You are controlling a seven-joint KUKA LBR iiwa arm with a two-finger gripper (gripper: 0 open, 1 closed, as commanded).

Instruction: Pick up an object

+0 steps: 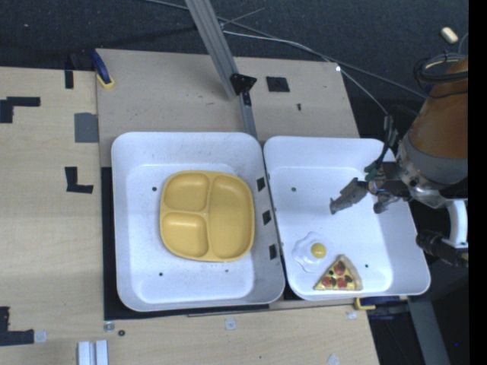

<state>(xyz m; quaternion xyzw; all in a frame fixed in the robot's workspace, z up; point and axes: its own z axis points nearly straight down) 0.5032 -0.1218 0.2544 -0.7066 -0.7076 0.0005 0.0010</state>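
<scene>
A toy fried egg (pixel 311 251) and a toy pizza slice (pixel 339 274) lie side by side at the near end of the right bin (pixel 319 154). A yellow divided plate (pixel 207 215) sits in the middle of the left bin (pixel 137 166). My gripper (pixel 358 202) hangs over the right side of the right bin, above and to the right of the egg. Its fingers (pixel 344 197) are spread apart, open, with nothing between them. The grey arm with its orange band (pixel 445 124) comes in from the right.
A slanted metal bar (pixel 217 40) runs from the top down to the gap between the bins. Cables cross the dark floor at top right. Black tape marks dot the wooden bench (pixel 46 204) to the left.
</scene>
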